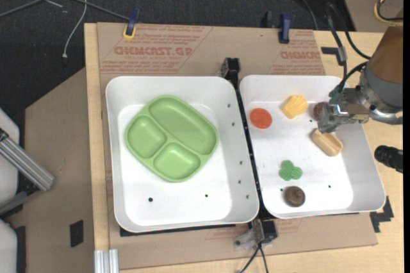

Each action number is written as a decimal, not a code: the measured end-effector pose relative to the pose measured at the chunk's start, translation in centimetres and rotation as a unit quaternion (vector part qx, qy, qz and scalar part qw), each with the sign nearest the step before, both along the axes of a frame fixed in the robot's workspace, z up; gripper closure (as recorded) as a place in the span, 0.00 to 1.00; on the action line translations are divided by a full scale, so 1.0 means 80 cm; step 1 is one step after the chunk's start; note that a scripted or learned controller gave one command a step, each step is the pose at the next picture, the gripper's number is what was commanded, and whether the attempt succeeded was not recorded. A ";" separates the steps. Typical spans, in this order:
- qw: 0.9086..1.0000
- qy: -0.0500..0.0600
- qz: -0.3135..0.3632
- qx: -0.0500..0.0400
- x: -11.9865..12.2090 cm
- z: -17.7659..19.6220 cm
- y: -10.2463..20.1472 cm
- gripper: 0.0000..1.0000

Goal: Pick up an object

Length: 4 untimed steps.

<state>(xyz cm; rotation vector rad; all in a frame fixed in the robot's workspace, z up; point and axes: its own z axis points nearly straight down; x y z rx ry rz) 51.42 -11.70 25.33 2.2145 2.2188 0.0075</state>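
The right bin point(359, 191) holds several small objects: a yellow wedge point(295, 106), a red-orange disc point(260, 118), a tan block point(327, 142), a green clover-shaped piece point(290, 170) and a brown round piece point(294, 195). My gripper point(325, 118) hangs over the right part of this bin, just above the tan block and to the right of the yellow wedge. Nothing shows between its fingers.
The left bin point(128, 201) holds a green divided plate point(171, 137). A black divider clamp point(230, 66) sits between the bins at the back. Blue clamps point(132, 24) point(284, 28) pin the cardboard base. Cables run behind the bench.
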 end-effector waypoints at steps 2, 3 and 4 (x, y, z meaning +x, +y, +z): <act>1.000 0.003 0.002 0.002 0.059 -0.031 0.113 1.00; 1.000 0.003 0.001 0.002 0.093 -0.034 0.156 1.00; 1.000 0.003 0.001 0.001 0.132 -0.046 0.207 1.00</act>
